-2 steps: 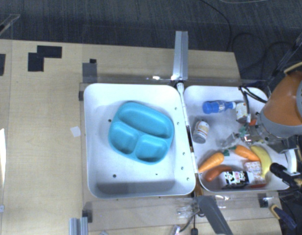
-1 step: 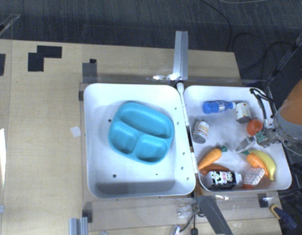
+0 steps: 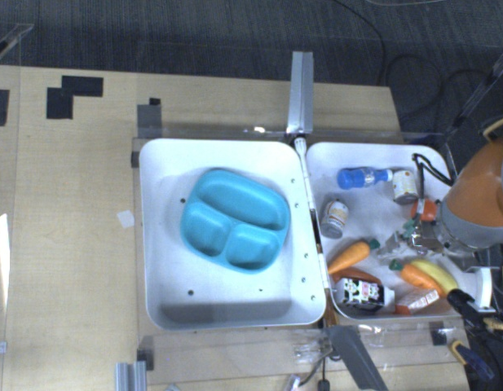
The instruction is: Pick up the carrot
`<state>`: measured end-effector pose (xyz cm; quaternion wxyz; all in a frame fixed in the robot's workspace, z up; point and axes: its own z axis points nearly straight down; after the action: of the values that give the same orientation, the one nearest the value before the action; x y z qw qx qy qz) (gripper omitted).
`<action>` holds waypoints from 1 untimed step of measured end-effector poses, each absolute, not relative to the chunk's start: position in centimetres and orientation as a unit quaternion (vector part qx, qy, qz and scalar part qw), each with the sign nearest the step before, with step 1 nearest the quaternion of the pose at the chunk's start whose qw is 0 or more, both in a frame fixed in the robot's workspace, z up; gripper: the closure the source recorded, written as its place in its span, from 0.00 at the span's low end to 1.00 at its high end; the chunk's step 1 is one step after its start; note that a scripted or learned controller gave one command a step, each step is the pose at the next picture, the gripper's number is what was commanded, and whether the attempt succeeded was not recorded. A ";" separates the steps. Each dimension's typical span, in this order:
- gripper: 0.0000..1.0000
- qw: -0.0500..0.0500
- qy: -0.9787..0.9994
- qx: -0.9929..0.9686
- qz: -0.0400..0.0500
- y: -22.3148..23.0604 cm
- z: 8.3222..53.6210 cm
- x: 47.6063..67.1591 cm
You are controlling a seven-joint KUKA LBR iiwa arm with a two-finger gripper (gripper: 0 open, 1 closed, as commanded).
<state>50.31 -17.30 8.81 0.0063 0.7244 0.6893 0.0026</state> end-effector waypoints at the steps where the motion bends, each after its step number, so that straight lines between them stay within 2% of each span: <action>1: 0.00 0.008 0.769 0.639 0.005 -18.1 8.9 49.5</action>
<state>49.45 -18.05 8.88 0.0081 0.6387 0.7694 0.0045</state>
